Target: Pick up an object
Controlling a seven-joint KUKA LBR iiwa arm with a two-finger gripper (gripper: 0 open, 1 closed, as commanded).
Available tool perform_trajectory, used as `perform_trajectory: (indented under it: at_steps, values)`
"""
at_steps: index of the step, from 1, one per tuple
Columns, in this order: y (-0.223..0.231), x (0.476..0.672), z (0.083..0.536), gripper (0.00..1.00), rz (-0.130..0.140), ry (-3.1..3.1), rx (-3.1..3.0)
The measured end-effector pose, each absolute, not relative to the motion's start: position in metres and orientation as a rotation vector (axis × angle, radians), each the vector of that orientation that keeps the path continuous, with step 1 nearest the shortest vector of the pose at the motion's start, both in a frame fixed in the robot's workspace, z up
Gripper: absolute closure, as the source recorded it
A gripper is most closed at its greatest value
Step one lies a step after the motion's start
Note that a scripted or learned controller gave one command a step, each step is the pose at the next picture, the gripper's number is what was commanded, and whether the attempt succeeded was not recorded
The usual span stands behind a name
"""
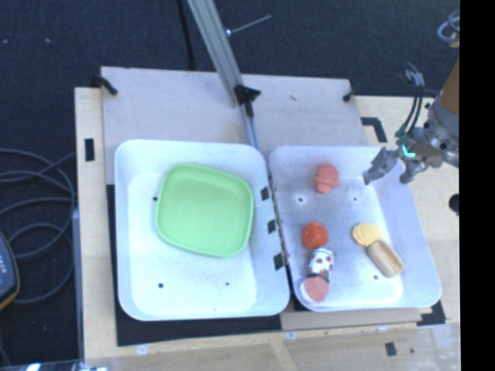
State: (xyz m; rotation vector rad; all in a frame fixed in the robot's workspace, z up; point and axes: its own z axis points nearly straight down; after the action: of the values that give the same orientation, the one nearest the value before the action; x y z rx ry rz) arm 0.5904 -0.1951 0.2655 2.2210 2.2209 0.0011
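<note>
Arm: grey, enters from the right; its gripper [393,168] hangs over the upper right edge of the right bin [421,246].
Fingers: spread wide, nothing between them.
Right bin contents: a pink lump [326,178] near the top; a red ball [314,234] at mid-bin; a small white-and-dark toy [321,263] just below it, touching a pink piece [315,288] at the front rim; a yellow ridged piece [366,233] touching a tan cylinder [384,258] on the right.
Left bin [139,284]: holds a green plate [205,209].
Surface [309,99]: pale board under both bins.
Step in hand: approach, judged; no object yet chosen or held.
Best target: pink lump, standing apart from the others and nearest the gripper.
Good practice: centre the spread fingers over the lump, descend straight, close only when both fingers flank it.
Risk: the touching pairs may be nudged or slip; the round ball may roll away.
</note>
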Motion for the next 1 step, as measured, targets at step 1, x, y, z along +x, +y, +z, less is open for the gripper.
perform_trajectory:
  at_steps: [1]
  values:
    - [-0.1951, 0.5904, 0.2655, 0.00, 0.001, 2.221, 2.221]
